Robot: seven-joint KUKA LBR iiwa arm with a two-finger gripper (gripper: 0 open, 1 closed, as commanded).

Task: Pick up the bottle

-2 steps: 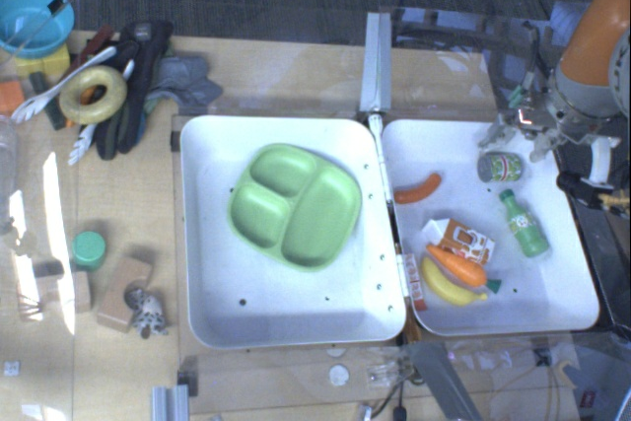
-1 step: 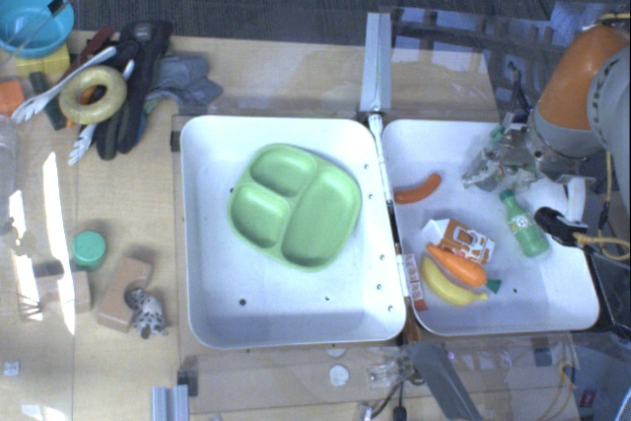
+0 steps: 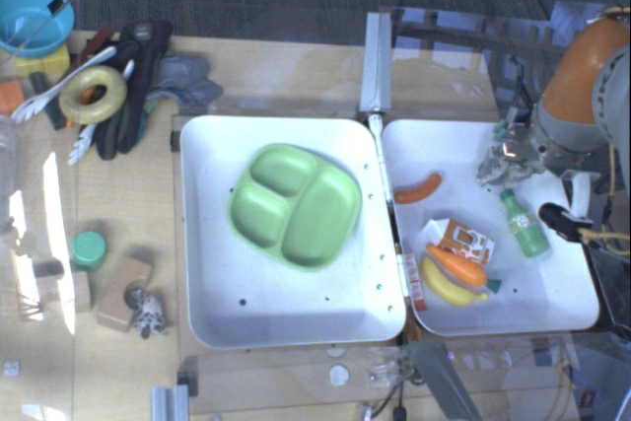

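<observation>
While the arm (image 3: 592, 84) reaches in from the right, its gripper (image 3: 508, 163) hangs over the upper part of the right bin (image 3: 577, 306). Whether it is open or closed, I cannot tell, because this part is small and blurred. Nothing is visibly held by it. The bottle (image 3: 523, 224), green with a white label, lies on the floor of the same bin, just below and a little right of the gripper, apart from it. A sausage (image 3: 418, 187) lies to the left of it. Lower in this bin are a carrot (image 3: 455, 266), a banana (image 3: 449, 289) and a small carton (image 3: 465, 240), close together. The left bin (image 3: 207, 311) holds a green divided plate (image 3: 294, 204).
</observation>
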